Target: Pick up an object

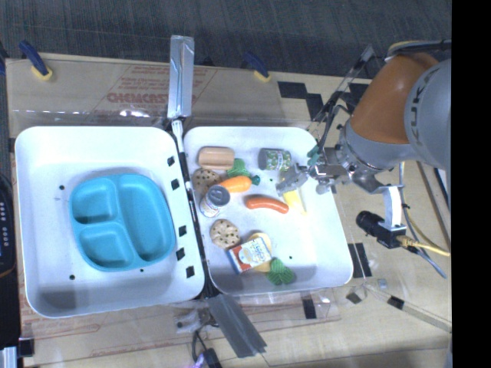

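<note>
Two cookies [224, 233], one sausage [266, 203]

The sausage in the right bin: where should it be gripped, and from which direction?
Probably from straight above, at the middle of the sausage, fingers closing across its narrow width. It lies flat, long axis roughly left to right, with bare bin floor on both long sides. The end effector is just above and right of it.
</note>
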Controlling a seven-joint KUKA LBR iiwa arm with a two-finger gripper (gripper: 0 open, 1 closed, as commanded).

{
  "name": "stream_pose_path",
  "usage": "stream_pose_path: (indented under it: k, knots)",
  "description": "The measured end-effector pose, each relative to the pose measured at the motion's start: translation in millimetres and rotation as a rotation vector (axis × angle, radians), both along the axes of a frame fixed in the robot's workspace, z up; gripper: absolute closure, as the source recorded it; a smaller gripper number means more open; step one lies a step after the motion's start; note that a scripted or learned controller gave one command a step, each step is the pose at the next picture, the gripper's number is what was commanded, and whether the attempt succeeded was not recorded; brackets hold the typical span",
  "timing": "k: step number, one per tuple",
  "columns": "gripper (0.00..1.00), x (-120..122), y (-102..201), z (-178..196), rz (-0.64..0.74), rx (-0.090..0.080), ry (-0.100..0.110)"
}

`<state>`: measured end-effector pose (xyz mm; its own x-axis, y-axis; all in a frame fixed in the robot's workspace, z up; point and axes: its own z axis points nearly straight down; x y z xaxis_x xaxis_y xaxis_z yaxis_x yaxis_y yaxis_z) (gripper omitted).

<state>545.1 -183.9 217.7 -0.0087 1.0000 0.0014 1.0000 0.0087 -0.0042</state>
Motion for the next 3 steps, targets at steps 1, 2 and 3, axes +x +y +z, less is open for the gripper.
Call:
stream_pose_path:
  k: [1, 2, 3]
  knots:
    - [0.0, 46.2, -24.0, -122.2, 0.128, 0.003, 0.006]
    - [1.0, 49.0, -24.0, -107.9, 0.132, 0.0, 0.0]
    - [1.0, 76.6, 75.3, -25.1, -0.078, 0.0, -0.006]
